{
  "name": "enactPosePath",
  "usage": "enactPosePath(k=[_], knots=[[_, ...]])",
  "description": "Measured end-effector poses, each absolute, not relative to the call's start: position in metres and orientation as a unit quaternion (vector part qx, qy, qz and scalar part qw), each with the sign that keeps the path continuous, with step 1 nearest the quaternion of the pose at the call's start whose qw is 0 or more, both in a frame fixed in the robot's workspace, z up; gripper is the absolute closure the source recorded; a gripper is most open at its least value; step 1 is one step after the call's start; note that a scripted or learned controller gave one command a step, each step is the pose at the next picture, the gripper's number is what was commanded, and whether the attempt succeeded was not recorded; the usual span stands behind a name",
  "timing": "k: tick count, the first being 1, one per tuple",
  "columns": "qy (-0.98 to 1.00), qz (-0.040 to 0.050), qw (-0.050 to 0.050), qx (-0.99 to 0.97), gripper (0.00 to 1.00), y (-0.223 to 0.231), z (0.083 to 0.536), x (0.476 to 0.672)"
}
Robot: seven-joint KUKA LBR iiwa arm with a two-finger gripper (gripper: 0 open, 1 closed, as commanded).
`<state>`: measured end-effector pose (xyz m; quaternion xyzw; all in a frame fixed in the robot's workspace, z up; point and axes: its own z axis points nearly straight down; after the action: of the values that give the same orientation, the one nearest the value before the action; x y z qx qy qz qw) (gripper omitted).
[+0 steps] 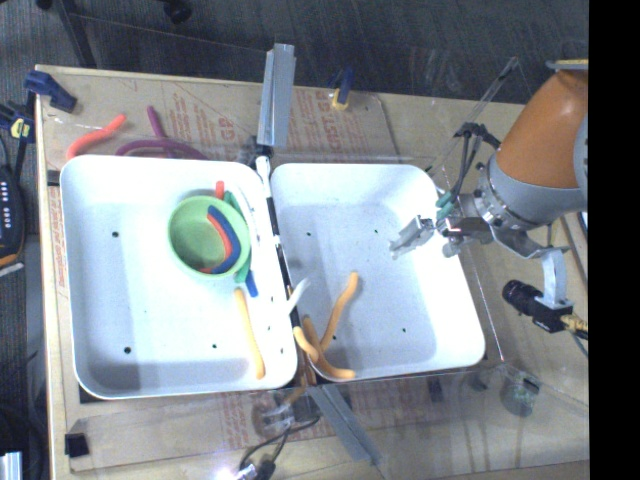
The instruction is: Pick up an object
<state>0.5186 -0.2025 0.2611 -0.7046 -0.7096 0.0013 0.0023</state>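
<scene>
Orange curved strip (340,306) lies low in the right bin (455,343), well apart from the gripper (412,235) hovering near the bin's upper right (nothing visibly between its fingers; open or shut, cannot tell). Approach step; next: travel over, descend, close.

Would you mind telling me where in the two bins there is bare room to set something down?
Left bin: bare floor along its left side and front, left of the green bowl; crowded by the divider, around the bowl and yellow stick. Right bin: bare in the back-left and front-right; crowded at front-left by the orange pieces, and under the gripper.
</scene>
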Motion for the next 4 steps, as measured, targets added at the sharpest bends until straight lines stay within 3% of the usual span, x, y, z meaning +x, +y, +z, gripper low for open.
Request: enactPosePath(k=[1, 2, 3, 4], knots=[[-0.740, 0.0015, 0.003, -0.672, 0.00, -0.154, 0.100, 0.496], [-0.742, 0.0025, 0.003, -0.670, 1.00, -0.155, 0.110, 0.497], [-0.742, 0.0024, 0.002, -0.670, 0.00, -0.155, 0.110, 0.497], [-0.745, 0.0036, 0.002, -0.667, 1.00, -0.155, 0.120, 0.497]])
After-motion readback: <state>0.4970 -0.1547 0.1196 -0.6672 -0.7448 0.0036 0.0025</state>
